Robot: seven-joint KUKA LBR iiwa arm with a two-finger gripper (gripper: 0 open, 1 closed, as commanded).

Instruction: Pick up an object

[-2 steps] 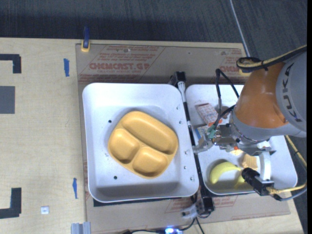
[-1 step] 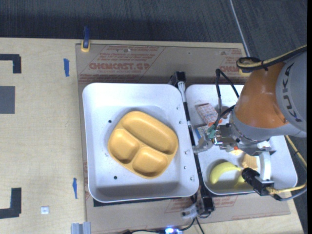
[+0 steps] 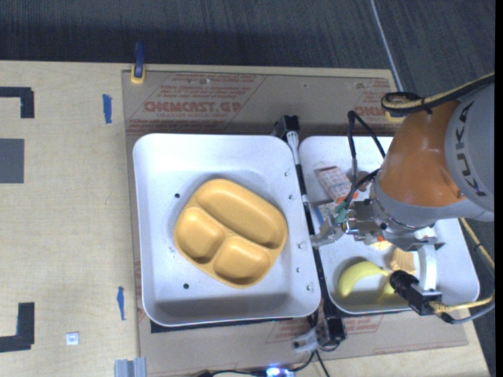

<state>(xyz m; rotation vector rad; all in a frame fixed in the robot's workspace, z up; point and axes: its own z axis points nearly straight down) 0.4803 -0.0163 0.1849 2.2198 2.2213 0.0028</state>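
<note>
A yellow rounded object (image 3: pixel 360 278), like a banana or lemon, lies at the near end of the right bin (image 3: pixel 468 283). A small printed packet (image 3: pixel 332 181) rests at that bin's far left. My gripper (image 3: pixel 376 234) hangs low over the middle of the right bin, just beyond the yellow object, under the orange-banded wrist (image 3: pixel 420 163). The wrist hides much of the bin floor. A pale orange patch (image 3: pixel 402 258) peeks out beside the gripper; what it is I cannot tell.
The left bin (image 3: pixel 157 171) holds a large yellow three-compartment plate (image 3: pixel 229 230) lying in its middle. A rim where the two bins meet (image 3: pixel 306 210) runs just left of the gripper. Cardboard and a wooden bench surround the bins.
</note>
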